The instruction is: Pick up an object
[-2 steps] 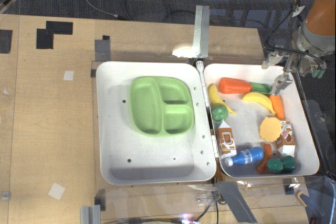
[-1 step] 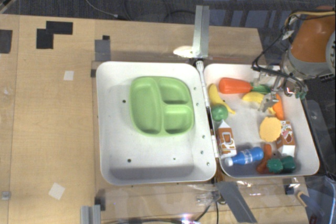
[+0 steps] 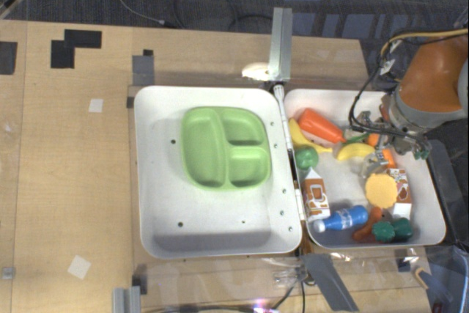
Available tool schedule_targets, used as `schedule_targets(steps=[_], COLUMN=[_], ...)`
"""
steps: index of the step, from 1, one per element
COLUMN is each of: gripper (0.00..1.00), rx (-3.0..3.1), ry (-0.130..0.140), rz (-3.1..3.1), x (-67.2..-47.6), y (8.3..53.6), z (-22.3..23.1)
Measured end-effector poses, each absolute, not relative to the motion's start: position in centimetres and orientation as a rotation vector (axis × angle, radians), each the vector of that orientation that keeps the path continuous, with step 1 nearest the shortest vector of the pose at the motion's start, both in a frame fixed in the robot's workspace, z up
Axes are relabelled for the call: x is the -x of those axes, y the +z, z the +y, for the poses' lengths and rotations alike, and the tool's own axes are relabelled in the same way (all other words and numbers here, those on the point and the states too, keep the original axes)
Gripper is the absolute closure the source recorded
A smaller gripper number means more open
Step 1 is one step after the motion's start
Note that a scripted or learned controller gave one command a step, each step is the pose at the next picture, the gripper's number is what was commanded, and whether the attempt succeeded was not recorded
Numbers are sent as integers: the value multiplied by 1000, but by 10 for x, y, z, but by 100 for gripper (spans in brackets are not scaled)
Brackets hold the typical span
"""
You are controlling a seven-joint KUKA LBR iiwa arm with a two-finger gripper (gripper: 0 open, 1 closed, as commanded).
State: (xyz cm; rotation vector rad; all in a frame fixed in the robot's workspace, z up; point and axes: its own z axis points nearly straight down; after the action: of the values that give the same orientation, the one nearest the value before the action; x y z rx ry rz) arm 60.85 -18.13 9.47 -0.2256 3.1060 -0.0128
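Your desk [image 3: 66, 157] carries two bins; left bin [image 3: 157, 231] holds a green tray [image 3: 223, 146]. Right bin [image 3: 432, 220] is crowded: carrot [image 3: 320, 125], banana [image 3: 355, 151], yellow disc [image 3: 381, 189]. Jaws [image 3: 381, 156] hover there, state unreadable. Risk: clutter deflects the grasp.

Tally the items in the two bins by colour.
Green: 4, tray, ball, two caps
Orange: 2, carrot, disc
Yellow: 2, bananas
Blue: 1, bottle
White-brown: 2, cartons
Total: 11
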Motion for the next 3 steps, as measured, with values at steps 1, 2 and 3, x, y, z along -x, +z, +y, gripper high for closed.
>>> schedule_targets(steps=[1,2,3], gripper=[0,0,0], rx=[168,264,295], ry=[-10,-12,24], rz=[3109,3096,3169], x=[-609,-550,-659], y=[95,96,95], z=[-150,-106,-127])
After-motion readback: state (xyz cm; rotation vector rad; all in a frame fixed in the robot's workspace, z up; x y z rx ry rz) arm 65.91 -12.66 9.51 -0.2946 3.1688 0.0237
